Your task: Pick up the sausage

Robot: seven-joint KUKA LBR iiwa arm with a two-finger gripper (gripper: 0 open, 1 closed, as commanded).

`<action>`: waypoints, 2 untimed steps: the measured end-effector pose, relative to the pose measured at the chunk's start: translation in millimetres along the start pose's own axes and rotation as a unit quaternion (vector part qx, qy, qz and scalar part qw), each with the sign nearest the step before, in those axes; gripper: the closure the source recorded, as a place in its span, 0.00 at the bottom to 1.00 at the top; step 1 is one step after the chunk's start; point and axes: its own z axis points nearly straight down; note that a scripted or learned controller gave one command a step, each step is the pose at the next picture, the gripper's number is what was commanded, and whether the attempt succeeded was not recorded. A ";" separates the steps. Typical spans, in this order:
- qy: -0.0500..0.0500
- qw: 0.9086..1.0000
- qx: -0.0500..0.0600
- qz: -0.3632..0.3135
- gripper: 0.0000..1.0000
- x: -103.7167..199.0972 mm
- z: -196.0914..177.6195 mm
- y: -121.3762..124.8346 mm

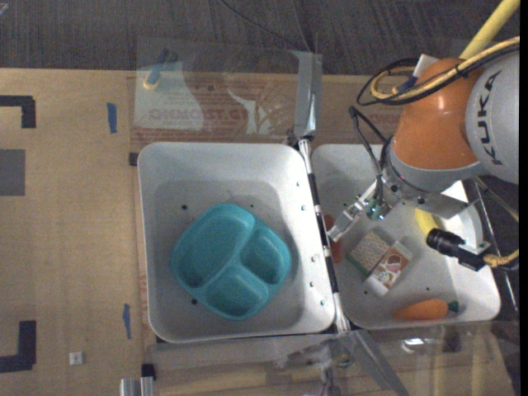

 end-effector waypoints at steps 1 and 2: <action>0.002 1.000 0.002 -0.013 0.00 44.8 0.2 -22.2; 0.000 1.000 0.000 -0.001 0.00 -11.8 0.0 -33.2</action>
